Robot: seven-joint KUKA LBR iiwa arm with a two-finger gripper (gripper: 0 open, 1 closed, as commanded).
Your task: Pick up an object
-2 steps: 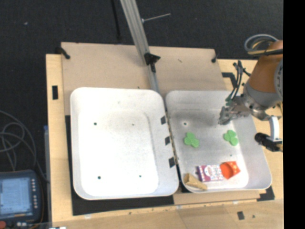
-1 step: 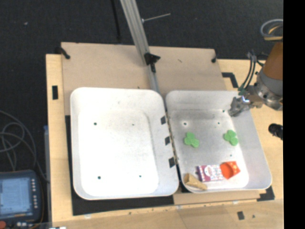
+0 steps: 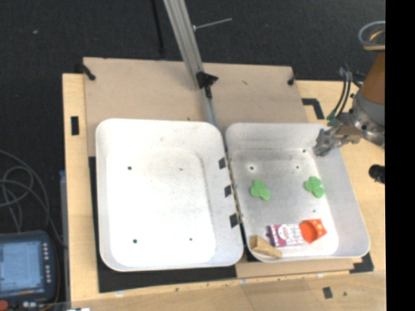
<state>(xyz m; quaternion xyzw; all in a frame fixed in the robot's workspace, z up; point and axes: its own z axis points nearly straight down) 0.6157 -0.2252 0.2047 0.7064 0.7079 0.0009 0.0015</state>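
Observation:
The right bin (image 3: 285, 138) holds two green clover-shaped pieces, one (image 3: 260, 190) near its middle and one (image 3: 314, 186) toward its right side. Along its front edge lie a purple and white carton (image 3: 284, 234), an orange piece (image 3: 313, 230) touching the carton's right end, and a tan piece (image 3: 264, 245) at the front left corner. My gripper (image 3: 324, 142) hangs over the bin's back right corner, above and behind the right green piece. Nothing shows between its fingers. The arm reaches in from the right edge.
The left bin (image 3: 159, 193) sits beside the right one, joined by black clips (image 3: 228, 190). A metal pole (image 3: 185, 37) rises from behind the bins. A tablet (image 3: 23, 264) and cables (image 3: 16, 186) lie off the bench at the left.

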